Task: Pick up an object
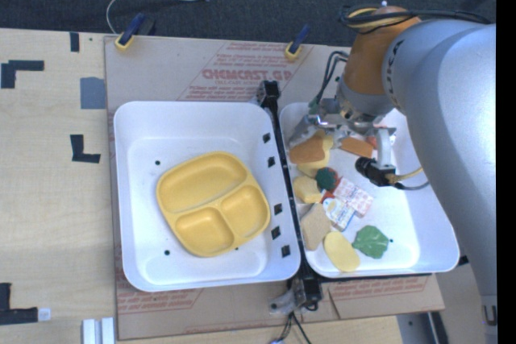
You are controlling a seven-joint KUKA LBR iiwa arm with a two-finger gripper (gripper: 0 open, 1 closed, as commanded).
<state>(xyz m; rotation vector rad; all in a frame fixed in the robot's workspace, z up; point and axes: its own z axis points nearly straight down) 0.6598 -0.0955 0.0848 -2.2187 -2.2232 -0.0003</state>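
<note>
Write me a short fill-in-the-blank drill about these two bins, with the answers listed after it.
1. The yellow divided tray lies in the ____ bin of the camera view.
2. The tray has ____ compartments.
3. The green leaf lies in the ____ bin, near its front edge.
4. The arm's band above the wrist is ____.

Answers: left; three; right; orange

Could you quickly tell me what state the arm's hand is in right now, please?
Hand: low over the far end of the right bin, above the toy food; open or closed cannot be told.
</note>
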